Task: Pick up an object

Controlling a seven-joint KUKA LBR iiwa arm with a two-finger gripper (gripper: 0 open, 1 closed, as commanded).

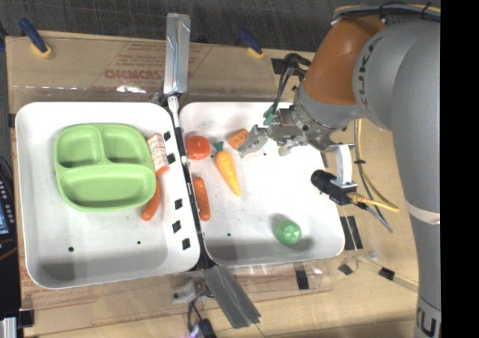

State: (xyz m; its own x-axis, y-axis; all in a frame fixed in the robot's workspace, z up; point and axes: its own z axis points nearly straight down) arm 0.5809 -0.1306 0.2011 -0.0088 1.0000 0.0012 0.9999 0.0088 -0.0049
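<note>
In the right bin (pixel 322 213) lie a yellow-orange carrot (pixel 227 171), a red tomato (pixel 197 147), a small orange chunk (pixel 237 137), an orange sausage (pixel 201 198) by the left wall and a green ball (pixel 287 232) near the front. My gripper (pixel 269 143) hangs over the back middle of this bin, just right of the orange chunk. Its fingers stand apart, open, with bare white bin floor showing between them. The left fingertip (pixel 251 143) is close to the chunk; I cannot tell whether it touches it.
The left bin (pixel 45 254) holds a green divided plate (pixel 105 164), a small printed packet (pixel 157 152) and an orange sausage (pixel 152 204). A divider with black clips runs between the bins. The arm's bulk covers the right bin's back right corner.
</note>
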